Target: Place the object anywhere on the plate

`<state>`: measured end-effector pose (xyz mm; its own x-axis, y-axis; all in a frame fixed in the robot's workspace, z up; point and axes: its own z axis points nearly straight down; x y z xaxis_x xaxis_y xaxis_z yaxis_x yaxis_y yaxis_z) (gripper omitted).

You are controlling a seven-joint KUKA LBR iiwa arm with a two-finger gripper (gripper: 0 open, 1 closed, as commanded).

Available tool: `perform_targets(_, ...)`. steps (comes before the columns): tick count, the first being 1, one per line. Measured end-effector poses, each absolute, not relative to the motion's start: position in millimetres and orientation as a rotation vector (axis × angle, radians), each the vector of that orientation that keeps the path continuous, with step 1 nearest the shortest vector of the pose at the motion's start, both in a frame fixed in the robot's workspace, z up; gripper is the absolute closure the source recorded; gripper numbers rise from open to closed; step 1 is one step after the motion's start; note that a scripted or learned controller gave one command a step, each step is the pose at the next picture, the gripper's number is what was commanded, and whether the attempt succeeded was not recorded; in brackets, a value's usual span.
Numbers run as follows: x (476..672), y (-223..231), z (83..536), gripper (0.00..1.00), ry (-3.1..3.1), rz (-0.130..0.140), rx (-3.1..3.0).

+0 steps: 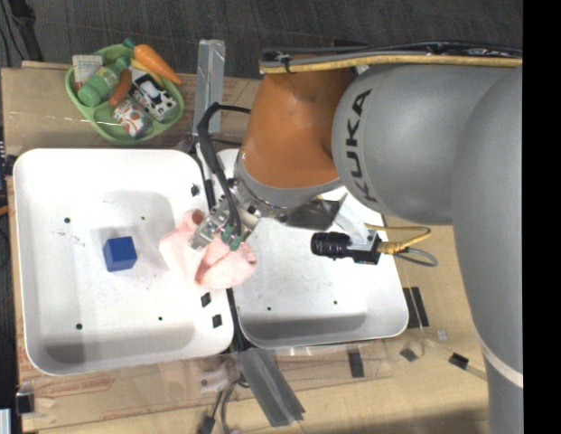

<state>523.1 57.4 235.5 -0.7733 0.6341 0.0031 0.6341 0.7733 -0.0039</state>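
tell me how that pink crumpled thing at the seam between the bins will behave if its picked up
The pink crumpled thing looks like soft cloth, so it would probably droop and change shape rather than stay stiff. It seems light. Draped over both bin rims beneath the gripper, it may drag or snag.

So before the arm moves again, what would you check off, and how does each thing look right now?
1. Pink plate located, straddling the divider between the two bins: ok.
2. Blue block located in the left bin: ok.
3. Block on the plate: not ok, it lies apart, to the plate's left.
4. Gripper position known, over the plate: ok.
5. Anything held in the gripper: cannot tell.
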Motion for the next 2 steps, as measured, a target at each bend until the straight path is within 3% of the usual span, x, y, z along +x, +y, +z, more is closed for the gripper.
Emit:
perform_targets(1, 519.7, 109.5, 239.9, 1.00, -3.109, 0.002, -0.446)
perform_targets(2, 519.2, 127.9, 230.5, 1.00, -3.139, 0.002, 0.009)
